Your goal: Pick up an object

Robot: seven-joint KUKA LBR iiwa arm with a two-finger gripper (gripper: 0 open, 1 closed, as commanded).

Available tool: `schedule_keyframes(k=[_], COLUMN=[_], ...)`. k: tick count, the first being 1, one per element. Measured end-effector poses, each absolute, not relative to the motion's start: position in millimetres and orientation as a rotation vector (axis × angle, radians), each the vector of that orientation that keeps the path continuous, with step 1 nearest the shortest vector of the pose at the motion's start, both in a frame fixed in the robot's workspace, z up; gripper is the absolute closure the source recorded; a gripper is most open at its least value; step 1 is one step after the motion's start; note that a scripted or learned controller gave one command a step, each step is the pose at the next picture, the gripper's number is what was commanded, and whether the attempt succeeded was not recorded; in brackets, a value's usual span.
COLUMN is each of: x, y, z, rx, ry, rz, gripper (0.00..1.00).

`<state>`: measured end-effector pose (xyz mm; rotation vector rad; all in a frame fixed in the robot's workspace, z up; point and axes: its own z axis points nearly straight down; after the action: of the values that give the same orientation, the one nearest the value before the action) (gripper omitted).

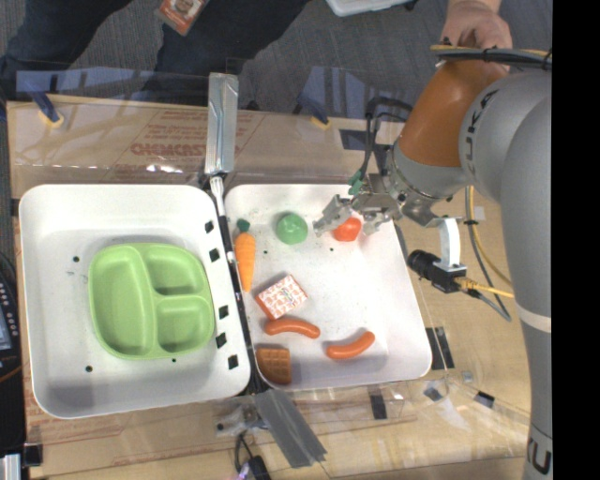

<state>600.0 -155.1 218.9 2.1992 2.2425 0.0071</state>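
two shallow white bins sit side by side on the table point(487, 394), meeting at a shared edge down the middle. the left bin point(56, 375) holds a light green divided plate point(150, 300), with broad bare white floor all round it out to the rim. the right bin point(403, 319) carries the toy food. an orange carrot point(245, 260) lies right along its left wall, close to the dividing edge. a green round toy point(292, 228) sits near the back wall. a checked red and white block point(282, 296) lies near the middle, a reddish sausage point(292, 328) just in front of it, and a second sausage point(350, 346) further right. a brown waffle-like piece point(274, 364) sits at the front left corner, partly over the rim. the right half of this bin's floor lies mostly open.

the grey arm with its orange band point(445, 117) reaches in from the right, and the gripper point(349, 217) is low over the back right of the right bin. its jaws are spread narrowly with a small red toy point(348, 229) between them; the metal fingers point(330, 214) hide the toy's top, so i cannot tell whether it is lifted off the floor.

at the top edge a person's hand point(478, 23) and dark clothing are cut off by the frame.
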Motion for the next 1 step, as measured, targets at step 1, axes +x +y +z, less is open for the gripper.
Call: schedule_keyframes(k=[1], x=[536.0], y=[-127.4], z=[99.2], rx=[1.934], ry=[2.471], rz=[0.007], gripper=[0.0])
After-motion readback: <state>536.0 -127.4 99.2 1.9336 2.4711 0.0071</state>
